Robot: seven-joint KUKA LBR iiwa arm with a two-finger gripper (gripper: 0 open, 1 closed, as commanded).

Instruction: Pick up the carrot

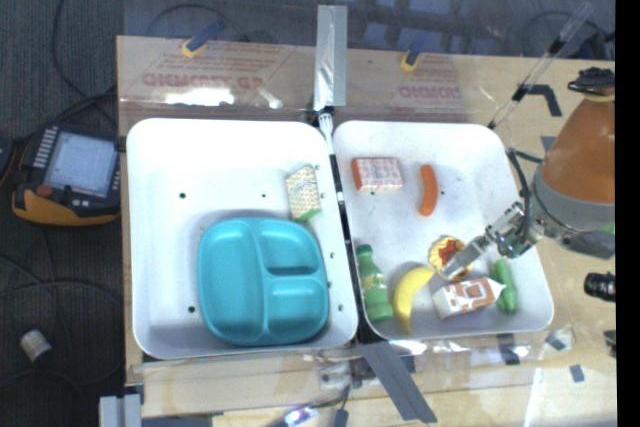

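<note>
The carrot [428, 190] is a small orange stick lying almost upright in the far middle of the right bin [500, 160]. It rests alone on the white floor, just right of an orange-and-white box [377, 174]. My gripper [466, 258] reaches in from the right and hangs low over the near part of this bin. Its tip is at a yellow-and-red packet [444, 250], well in front of and to the right of the carrot. Nothing links the gripper to the carrot.
Near the gripper lie a banana [410, 293], a small carton [468, 297], a green piece [506, 293] and a green bottle [372, 281]. The left bin [160, 215] holds a teal divided plate [265, 280] and a yellowish packet [303, 192].
</note>
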